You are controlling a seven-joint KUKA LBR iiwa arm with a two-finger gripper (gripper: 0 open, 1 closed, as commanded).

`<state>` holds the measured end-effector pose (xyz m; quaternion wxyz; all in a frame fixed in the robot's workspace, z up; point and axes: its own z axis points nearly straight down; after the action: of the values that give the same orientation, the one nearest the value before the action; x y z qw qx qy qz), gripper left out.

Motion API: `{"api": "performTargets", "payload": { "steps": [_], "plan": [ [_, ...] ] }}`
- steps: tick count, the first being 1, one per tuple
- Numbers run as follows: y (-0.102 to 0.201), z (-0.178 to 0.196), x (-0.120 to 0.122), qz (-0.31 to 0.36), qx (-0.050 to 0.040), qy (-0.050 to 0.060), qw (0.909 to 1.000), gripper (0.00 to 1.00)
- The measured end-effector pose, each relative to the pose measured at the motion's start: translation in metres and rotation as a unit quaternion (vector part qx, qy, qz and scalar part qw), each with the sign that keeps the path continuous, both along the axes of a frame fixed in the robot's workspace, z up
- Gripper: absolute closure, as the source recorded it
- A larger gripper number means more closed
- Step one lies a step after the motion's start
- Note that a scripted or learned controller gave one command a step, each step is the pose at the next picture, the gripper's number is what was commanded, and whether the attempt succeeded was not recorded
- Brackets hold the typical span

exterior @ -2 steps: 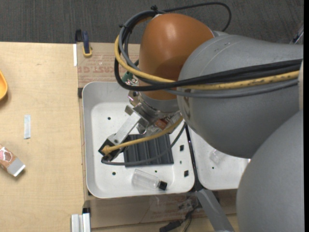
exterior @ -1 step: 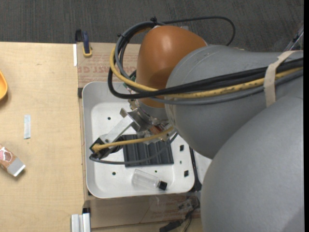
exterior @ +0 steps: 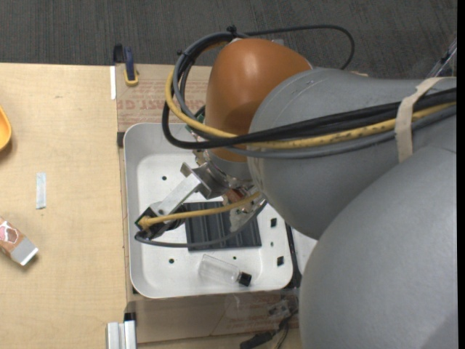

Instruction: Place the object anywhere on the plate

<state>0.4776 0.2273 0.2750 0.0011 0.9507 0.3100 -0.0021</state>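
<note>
A white bin lies under the arm. On its floor rests a black ribbed slab, flat and roughly square. In front of it, near the bin's front wall, a small clear vial with a black cap lies on its side. My gripper hangs low over the slab's far edge, mostly hidden by the orange wrist band and the grey arm above it. Nothing can be seen held in it. The right part of the bin and the second bin are covered by the arm.
On the wooden bench left of the bin lie a pale strip and a red-and-white packet. An orange rim pokes in at the left edge. A blue clamp stands at the back.
</note>
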Motion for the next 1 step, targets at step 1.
{"api": "performTargets", "payload": {
  "steps": [1],
  "plan": [
    [-0.0025,0.0691,0.0176,-0.189,-0.0005,-0.002,0.9819,0.00]
  ]
}}
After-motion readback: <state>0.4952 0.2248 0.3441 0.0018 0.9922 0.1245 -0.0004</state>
